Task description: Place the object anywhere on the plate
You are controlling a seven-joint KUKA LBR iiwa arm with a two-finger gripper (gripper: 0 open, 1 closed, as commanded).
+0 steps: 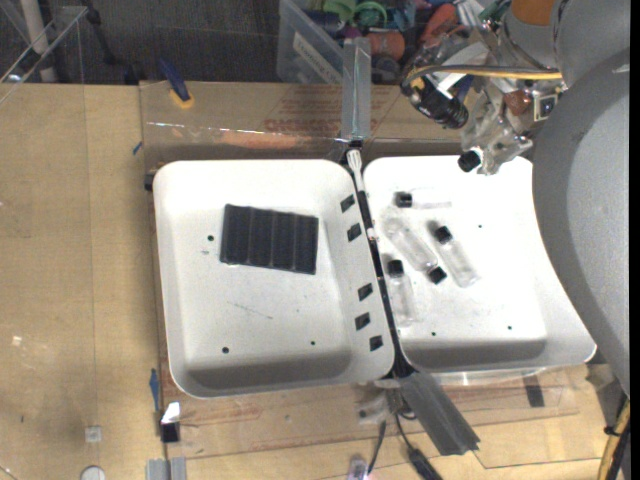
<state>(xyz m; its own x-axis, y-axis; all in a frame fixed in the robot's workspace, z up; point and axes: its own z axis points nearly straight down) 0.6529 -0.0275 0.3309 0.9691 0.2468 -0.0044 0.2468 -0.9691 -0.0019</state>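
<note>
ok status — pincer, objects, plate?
Pincer above right bin's back edge, nothing seen in it. Clear vials with black caps lying loose in right bin. Dark ridged plate in left bin, nothing on it. Divider between bins.

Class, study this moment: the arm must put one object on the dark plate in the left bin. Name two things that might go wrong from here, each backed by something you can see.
1. The clear vials in the right bin lie close together, some apparently touching, so the pincer may nudge or catch two at once.
2. The dark plate lies across the divider between the bins; a loosely gripped vial might drop during the crossing.
</note>
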